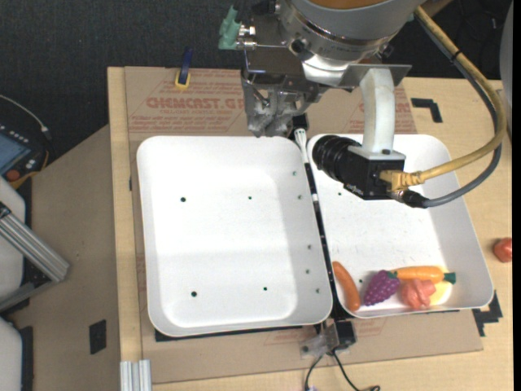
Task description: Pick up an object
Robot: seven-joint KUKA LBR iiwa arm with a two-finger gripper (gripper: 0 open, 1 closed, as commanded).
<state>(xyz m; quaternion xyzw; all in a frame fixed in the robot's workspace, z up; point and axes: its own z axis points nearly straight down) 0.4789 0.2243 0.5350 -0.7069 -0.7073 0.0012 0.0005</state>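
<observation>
Toy foods lie along the near edge of the right bin (456,210): an orange-red sausage (346,286), a purple bunch of grapes (379,287), an orange carrot (423,274) and a pink piece (415,295) with something yellow (442,295) beside it. My gripper (273,114) hangs under the wrist at the far edge of the left bin (163,218), near the divide between the two bins. It is far from the toys, and I see nothing in it.
A black camera unit (354,166) with a yellow cable (456,163) juts from the wrist over the right bin's far part. A small red object (504,250) lies on the bench right of the bins. A blue and yellow clip (184,68) sits at the cardboard's far edge.
</observation>
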